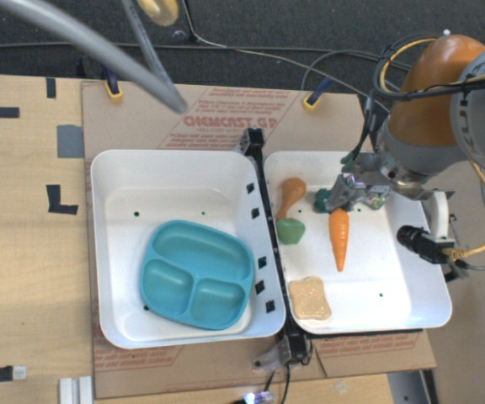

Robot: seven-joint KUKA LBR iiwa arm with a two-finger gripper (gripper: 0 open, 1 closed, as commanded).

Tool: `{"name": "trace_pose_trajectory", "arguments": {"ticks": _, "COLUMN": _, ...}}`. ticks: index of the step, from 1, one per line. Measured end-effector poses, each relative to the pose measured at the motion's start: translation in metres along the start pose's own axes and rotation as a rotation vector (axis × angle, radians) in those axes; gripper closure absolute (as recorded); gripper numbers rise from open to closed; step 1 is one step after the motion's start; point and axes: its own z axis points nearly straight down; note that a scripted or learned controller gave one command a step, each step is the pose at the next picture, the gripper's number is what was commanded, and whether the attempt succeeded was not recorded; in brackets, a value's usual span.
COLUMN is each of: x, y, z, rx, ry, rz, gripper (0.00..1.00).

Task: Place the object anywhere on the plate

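Note:
A blue divided plate lies in the left bin. The right bin holds an orange carrot, a brown drumstick-shaped piece, a green round piece, a tan slice of bread and a small dark green piece. My gripper hangs over the right bin's back part, just above the carrot's thick end and beside the dark green piece. The wrist body hides much of it.
A black divider runs between the two bins. Cables cross the bench behind the bins. A grey pole slants across the upper left. A black fitting with yellow cable sits at the arm's side over the right bin.

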Motion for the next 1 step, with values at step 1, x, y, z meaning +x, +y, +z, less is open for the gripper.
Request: {"name": "trace_pose_trajectory", "arguments": {"ticks": 1, "x": 0.0452, "y": -0.0021, "z": 0.0019, "rx": -0.001, "ry": 0.000, "rz": -0.001, "gripper": 1.00}}
